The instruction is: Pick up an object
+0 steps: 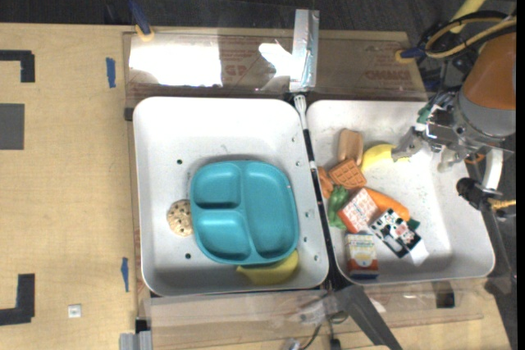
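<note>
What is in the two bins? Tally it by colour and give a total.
Teal: 1, plate
Yellow: 2, fruit, piece under the plate
Orange: 2, waffle, carrot
Green: 1, leaf
Tan: 2, cookie, block
Printed boxes: 3
Total: 11

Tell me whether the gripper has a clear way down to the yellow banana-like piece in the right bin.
Probably yes. The gripper hangs just right of the yellow piece, whose top lies uncovered; only the tan block and waffle crowd its left side.
</note>
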Robot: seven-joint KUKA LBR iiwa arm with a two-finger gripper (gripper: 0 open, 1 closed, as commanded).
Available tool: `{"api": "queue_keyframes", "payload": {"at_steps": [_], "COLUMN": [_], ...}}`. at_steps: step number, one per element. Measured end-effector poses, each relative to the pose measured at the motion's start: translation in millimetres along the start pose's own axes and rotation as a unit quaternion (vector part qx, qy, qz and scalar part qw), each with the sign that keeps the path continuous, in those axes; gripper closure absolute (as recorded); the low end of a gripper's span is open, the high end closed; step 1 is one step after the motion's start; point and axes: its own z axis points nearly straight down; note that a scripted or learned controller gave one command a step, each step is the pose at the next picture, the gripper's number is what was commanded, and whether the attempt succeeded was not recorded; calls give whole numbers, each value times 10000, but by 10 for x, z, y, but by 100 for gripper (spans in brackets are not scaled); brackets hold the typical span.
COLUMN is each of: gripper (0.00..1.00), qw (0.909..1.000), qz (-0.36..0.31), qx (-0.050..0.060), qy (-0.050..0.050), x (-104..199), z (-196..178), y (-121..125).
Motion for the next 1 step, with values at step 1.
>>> {"api": "queue_keyframes", "payload": {"at_steps": [1], "gripper": [0], "qw": [9994], "qz": [-353], "qx": [15], "qy": [6], "x": [190], "z": [571], "y": [-617]}}
